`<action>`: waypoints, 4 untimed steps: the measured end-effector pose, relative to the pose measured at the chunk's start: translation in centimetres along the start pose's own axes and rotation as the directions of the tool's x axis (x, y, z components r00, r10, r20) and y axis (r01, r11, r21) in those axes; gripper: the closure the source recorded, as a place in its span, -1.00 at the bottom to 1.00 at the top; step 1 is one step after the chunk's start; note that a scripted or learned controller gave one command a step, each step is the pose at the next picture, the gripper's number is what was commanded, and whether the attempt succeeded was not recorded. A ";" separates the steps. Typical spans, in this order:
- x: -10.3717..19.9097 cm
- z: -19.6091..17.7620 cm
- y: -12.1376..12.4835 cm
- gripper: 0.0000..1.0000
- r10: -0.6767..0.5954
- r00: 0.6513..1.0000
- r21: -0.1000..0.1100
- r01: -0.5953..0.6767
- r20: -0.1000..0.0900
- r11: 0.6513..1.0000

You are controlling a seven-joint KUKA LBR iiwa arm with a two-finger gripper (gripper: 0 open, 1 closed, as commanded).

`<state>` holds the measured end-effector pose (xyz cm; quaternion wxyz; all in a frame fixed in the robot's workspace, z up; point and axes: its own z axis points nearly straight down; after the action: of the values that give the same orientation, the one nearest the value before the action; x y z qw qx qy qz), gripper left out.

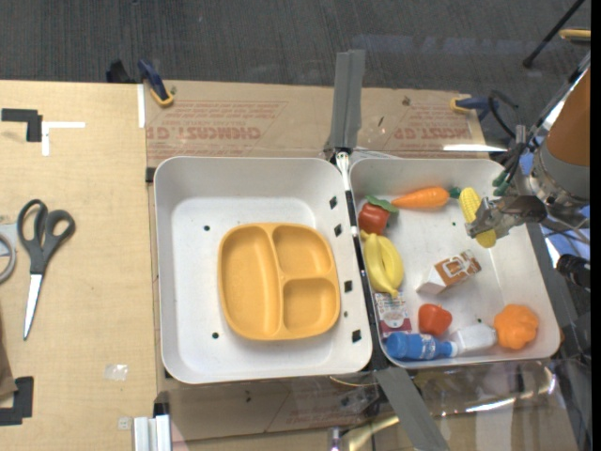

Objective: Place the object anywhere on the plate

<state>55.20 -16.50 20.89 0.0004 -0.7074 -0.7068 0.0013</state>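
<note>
bench | two white bins | scissors | cardboard sheet

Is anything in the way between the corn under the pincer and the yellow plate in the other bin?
The two bins' adjoining walls lie between the corn by the pincer and the plate. On the straight line the tomato and banana also sit between. Above rim height, nothing visible blocks the way.
</note>
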 end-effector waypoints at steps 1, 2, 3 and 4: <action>6.4 5.5 -1.2 1.00 0.001 1.000 0.001 -0.001 -0.001 1.000; 13.7 1.8 -1.8 1.00 0.158 0.987 0.000 -0.158 0.000 0.987; 19.3 1.9 -7.5 1.00 0.292 0.956 0.004 -0.292 0.000 0.956; 26.0 1.9 -4.6 1.00 0.130 0.992 0.002 -0.130 0.002 0.992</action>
<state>50.67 9.48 18.97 0.0006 -0.7519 -0.6593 0.0027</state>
